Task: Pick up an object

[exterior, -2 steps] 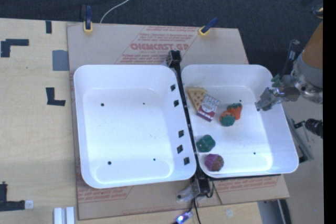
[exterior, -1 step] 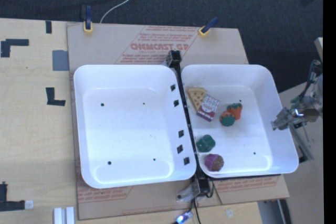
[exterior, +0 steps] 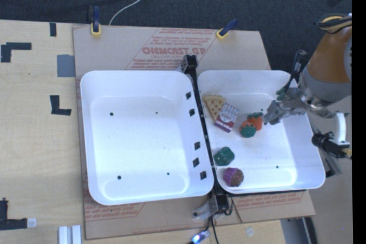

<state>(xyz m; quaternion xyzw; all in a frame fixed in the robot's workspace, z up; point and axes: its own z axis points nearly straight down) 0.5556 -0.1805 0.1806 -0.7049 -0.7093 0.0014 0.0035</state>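
Note:
The right bin [exterior: 286, 177] holds several small objects. A tan waffle-like cracker [exterior: 214, 104] lies at its left, with a red and white packet [exterior: 227, 117] beside it. An orange-red toy [exterior: 253, 120] and a dark green piece [exterior: 248, 131] sit together near the middle. A green lump [exterior: 224, 155] and a purple berry-like ball [exterior: 233, 176] lie toward the front left. My gripper [exterior: 271, 115] reaches in from the right, low in the bin, its tip right beside the orange-red toy. Nothing is visibly between its fingers.
The left bin [exterior: 137, 140] lies alongside, parted from the right one by a black-clipped divider [exterior: 197, 123]. Both bins rest on a cardboard sheet [exterior: 171, 48] held by clamps. The arm's orange band [exterior: 331, 54] and grey wrist stand over the right bin's right rim.

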